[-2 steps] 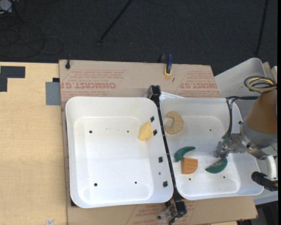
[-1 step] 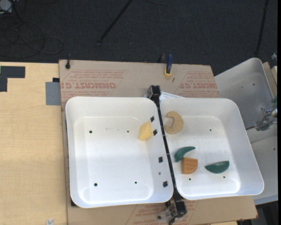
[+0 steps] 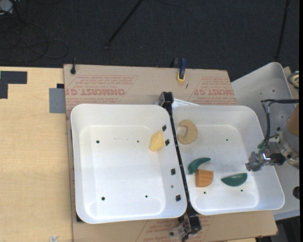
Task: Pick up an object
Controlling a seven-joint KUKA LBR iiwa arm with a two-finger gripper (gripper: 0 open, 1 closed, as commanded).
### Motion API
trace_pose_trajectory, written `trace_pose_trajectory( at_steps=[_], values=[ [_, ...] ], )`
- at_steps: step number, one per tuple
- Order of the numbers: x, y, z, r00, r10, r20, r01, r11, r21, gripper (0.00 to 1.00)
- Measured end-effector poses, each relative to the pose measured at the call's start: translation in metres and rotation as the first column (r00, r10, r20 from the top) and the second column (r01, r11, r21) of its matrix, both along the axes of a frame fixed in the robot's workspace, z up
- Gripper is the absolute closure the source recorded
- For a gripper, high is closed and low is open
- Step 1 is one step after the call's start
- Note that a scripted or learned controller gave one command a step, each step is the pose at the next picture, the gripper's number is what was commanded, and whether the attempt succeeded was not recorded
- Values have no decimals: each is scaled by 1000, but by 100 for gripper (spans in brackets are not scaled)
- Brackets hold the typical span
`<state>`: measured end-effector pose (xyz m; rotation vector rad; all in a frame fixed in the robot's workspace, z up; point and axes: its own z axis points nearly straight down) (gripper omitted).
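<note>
Two shallow white bins stand side by side on a sheet of brown cardboard (image 3: pixel 141 87) with red printing. The left bin (image 3: pixel 86 160) has one thing in it: a pale yellow lump (image 3: pixel 157 141) that lies near its right wall, close to the black divider (image 3: pixel 174 153) between the bins.

The right bin (image 3: pixel 265 195) holds four things. A tan curved piece, like a broken ring (image 3: pixel 188 132), lies in the upper left part. Below it is a dark green curved piece (image 3: pixel 198 164), and just under this one, very near or touching, an orange wedge (image 3: pixel 204 178). To the right of the wedge, a little apart, lies a second dark green piece shaped like a half-moon (image 3: pixel 235 180).

The gripper (image 3: pixel 256 163) is over the right side of the right bin, above and to the right of the half-moon piece, near it but not touching it. Nothing is seen between its fingers. The gripper is small and dark here, so I cannot tell how wide the jaws stand.

A blue and yellow clamp (image 3: pixel 182 70) holds the far edge of the cardboard.
</note>
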<state>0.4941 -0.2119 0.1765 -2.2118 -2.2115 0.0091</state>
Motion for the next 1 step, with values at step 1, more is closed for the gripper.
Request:
trace_pose_trajectory(
  at_steps=[1],
  values=[
    [-14,-3,48,1000,-4,15,4,1000,-6,100]
  ],
)
